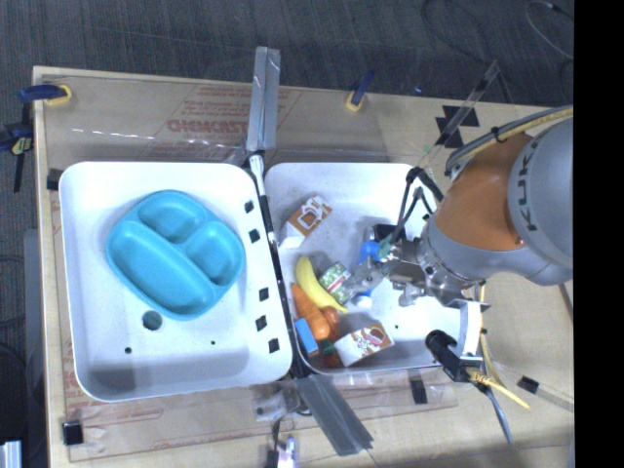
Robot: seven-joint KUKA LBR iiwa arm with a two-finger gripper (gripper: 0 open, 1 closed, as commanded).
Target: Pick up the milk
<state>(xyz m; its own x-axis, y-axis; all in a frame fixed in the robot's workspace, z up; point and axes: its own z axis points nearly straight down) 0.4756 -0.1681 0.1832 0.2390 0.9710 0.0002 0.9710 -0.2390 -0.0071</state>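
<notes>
End effector point(375, 273) hovers low, grip state I cannot tell; milk point(366, 341) sits just below — approach next.

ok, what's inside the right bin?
In the right bin: two small cartons, a banana, orange and blue items, the gripper. The arm covers its right side.

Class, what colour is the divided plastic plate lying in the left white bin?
Light blue. The divided plastic plate shows clearly in the camera view, looking down.
</notes>
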